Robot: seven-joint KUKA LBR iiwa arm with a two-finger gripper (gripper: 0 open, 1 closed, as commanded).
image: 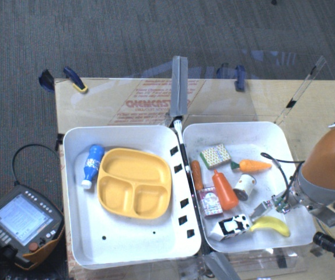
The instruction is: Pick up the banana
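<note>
One curved yellow banana is lying just below our tool, long axis running crosswise beneath it; we cannot tell the tool's opening.

Grey arm w/ orange band, black cable, green bit nr wrist

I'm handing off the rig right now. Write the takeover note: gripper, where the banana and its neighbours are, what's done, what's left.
Gripper: low in the right bin, just above the banana's left end; fingers too small to read, no hold confirmed.
Banana: lying flat near the right bin's front edge, beside a black-and-white toy on its left.
Nearby: orange bottle, carrot, small white can.
Left bin: yellow divided plate, blue bottle.
Done: approach.
Left: grasp and lift the banana.
</note>
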